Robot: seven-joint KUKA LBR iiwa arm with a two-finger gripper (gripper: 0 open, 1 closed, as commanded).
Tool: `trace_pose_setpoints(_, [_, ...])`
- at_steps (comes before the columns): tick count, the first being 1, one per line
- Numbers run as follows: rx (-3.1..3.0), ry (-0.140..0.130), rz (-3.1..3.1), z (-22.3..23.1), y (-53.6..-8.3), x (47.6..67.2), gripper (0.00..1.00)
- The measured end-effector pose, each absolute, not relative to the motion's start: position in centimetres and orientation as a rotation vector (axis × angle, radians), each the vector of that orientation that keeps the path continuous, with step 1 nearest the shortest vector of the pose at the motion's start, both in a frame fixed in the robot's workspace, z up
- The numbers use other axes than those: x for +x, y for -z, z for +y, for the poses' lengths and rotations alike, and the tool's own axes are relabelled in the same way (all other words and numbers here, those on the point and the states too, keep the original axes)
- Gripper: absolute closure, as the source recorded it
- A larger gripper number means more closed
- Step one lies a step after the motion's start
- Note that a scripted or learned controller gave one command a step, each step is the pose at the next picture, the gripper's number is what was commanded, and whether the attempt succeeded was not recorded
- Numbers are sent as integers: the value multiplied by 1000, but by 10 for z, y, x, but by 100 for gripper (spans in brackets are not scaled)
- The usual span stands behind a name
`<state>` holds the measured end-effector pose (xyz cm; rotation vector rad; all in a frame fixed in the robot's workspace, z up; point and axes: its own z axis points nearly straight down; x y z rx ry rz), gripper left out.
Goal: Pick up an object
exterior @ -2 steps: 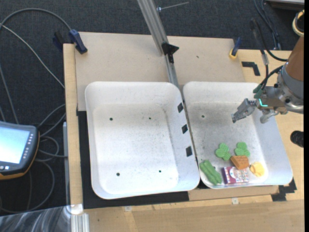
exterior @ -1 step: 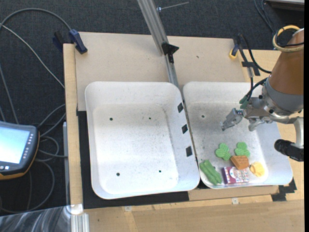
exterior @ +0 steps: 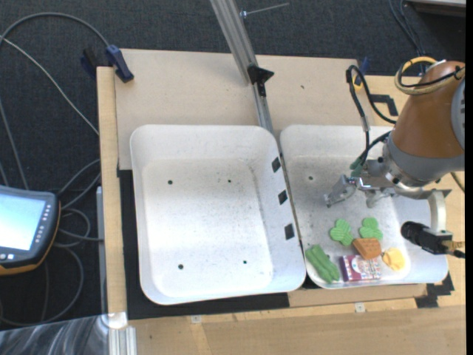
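Fingers spread, nothing between them: gripper (exterior: 338,194) hangs over bare floor of right bin (exterior: 314,150). Candidate objects crowd bin's near corner: green pieces (exterior: 341,233), orange block (exterior: 367,248), yellow piece (exterior: 395,259), pink packet (exterior: 360,268). Pick not yet made.

The two shallow white plastic bins (exterior: 199,220) look matt and finely speckled with dark flecks. Beneath them the pale wooden surface (exterior: 192,87) is smooth, flat board with lighter edging. The slanted grey metal pole (exterior: 233,28) has a dull brushed sheen. The arm's orange band (exterior: 429,117) looks smooth and slightly glossy, and the metal claw (exterior: 341,193) shines silver. The floor's dark carpet (exterior: 44,87) looks rough and woven.
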<state>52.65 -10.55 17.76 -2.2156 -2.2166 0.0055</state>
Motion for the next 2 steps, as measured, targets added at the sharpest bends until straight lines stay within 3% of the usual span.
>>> trace_pose_setpoints(1, [-2218, -6, -2215, -114, -128, 529, 0])
trace_pose_setpoints(2, [-2220, 3, -2221, -113, -143, 531, 100])
